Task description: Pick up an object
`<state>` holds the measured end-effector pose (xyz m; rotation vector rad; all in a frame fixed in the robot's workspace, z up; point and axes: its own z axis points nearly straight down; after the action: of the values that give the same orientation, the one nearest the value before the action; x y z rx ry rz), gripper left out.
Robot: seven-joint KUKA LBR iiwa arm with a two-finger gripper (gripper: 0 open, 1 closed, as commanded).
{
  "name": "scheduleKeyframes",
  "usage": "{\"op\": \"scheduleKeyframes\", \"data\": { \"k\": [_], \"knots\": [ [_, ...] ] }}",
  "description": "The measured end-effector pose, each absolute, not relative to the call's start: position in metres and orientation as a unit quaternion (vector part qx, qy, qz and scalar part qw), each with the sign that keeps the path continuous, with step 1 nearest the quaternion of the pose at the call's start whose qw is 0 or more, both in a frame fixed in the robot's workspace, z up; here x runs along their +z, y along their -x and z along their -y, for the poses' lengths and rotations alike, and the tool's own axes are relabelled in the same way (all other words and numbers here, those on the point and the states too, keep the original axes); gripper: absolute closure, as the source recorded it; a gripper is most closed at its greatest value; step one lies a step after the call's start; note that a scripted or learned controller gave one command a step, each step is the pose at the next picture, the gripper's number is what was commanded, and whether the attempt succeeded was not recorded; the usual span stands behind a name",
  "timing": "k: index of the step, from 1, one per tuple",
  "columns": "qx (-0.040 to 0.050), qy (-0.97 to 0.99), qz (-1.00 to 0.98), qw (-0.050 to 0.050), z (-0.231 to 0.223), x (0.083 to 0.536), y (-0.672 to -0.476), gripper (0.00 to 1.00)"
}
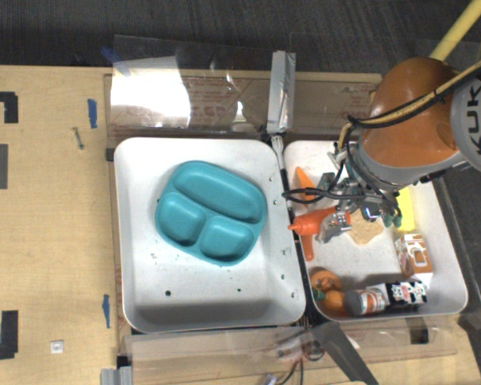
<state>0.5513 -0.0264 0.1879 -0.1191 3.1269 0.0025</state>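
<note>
At the left, the white left bin (136, 295) holds a teal divided tray (211, 212), lying flat near its middle and well apart from everything else. Across the divider, the right bin (449, 275) is crowded: an orange carrot-like piece (307, 224) lies against its left wall, an orange round fruit (327, 289) and a small bottle (385, 297) sit along the near edge, a tan flat piece (365, 231) rests mid-bin, and a yellow block (405, 208) and a small carton (414, 255) lie further right.

The gripper (334, 226) hangs low over the right bin, just beside the carrot's broad end and the tan piece; the wrist and cables hide the tips, so I cannot tell whether it is apart or closed, and nothing can be seen held in it.

The risk is the clutter. Closing here may catch two things at once, or pinch the tapered carrot against the wall so that it squirts free.
</note>
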Motion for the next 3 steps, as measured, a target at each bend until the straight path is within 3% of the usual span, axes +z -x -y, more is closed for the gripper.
{"op": "scheduleKeyframes", "data": {
  "k": [1, 2, 3],
  "knots": [
    [0.0013, -0.032, -0.999, 0.004, -0.034, 0.215, -0.583, 1.00],
    [0.0010, -0.033, -0.999, 0.002, -0.061, 0.216, -0.507, 1.00],
    [0.0013, -0.032, -0.999, 0.005, -0.061, 0.227, -0.509, 1.00]
  ]
}}
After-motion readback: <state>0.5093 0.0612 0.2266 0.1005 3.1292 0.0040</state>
